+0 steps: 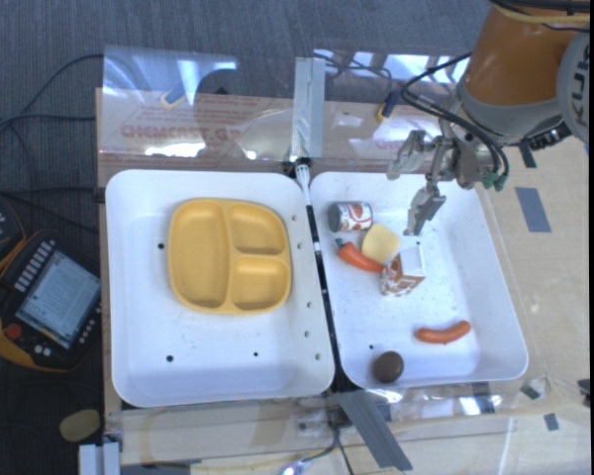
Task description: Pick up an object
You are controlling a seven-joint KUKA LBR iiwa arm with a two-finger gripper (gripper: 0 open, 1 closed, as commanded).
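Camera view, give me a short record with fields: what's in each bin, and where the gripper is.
left bin: yellow divided tray
right bin: can, carrot, yellow wedge, small carton, sausage, brown ball
cluster: can, carrot, wedge and carton close together
apart: sausage, ball
gripper: above the right bin's far side, nothing between its fingers

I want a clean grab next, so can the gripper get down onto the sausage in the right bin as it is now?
Probably yes. The sausage lies alone on bare floor of the right bin, apart from the other food, with the gripper above the same bin.
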